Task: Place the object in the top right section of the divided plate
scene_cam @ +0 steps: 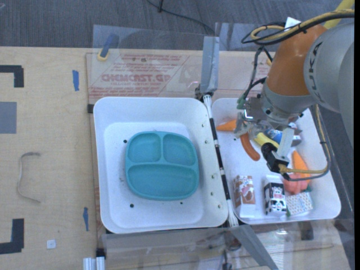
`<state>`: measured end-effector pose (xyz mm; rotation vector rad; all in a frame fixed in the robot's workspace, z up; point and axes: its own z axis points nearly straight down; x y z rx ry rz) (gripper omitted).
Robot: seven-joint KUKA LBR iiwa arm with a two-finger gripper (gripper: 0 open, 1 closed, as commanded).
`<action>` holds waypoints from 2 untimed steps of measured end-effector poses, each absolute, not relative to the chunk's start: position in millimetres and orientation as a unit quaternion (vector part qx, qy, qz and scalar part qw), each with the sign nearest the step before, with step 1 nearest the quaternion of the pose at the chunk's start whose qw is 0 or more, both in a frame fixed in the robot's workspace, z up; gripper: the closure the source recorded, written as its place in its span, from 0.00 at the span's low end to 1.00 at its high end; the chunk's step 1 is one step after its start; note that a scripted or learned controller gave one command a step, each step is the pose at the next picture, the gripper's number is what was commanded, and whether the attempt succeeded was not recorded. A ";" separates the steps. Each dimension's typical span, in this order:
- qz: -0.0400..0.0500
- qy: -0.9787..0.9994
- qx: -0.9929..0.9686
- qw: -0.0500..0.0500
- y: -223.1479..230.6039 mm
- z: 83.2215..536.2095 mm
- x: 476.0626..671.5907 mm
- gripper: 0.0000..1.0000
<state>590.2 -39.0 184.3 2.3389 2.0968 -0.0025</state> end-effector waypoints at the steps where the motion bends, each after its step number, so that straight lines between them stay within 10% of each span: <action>1: 0.000 0.683 0.731 0.000 46.9 184.1 589.6 1.00; 2: -0.001 0.704 0.710 -0.001 114.9 184.0 579.4 1.00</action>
